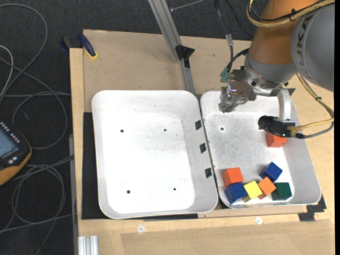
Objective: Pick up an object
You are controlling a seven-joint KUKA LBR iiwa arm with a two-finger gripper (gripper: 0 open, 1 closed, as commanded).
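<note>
Several coloured blocks lie in the right bin [297, 158]. An orange block [232, 176], a blue block [235, 192], a yellow block [253, 189], a second orange block [267, 185], another blue block [272, 170] and a green block [282, 190] cluster at its front. A red-orange block [275, 140] sits alone at mid right, partly under a black part of the arm [272, 124]. My gripper [228, 103] hangs over the bin's back left corner, well away from all the blocks, with no block at it.
The left bin [106, 142] lies beside the right one, with black clips [202, 147] along the shared rim. A slanted metal rail [170, 31] stands behind the bins. Cables and a handset [10, 150] lie on the floor at left.
</note>
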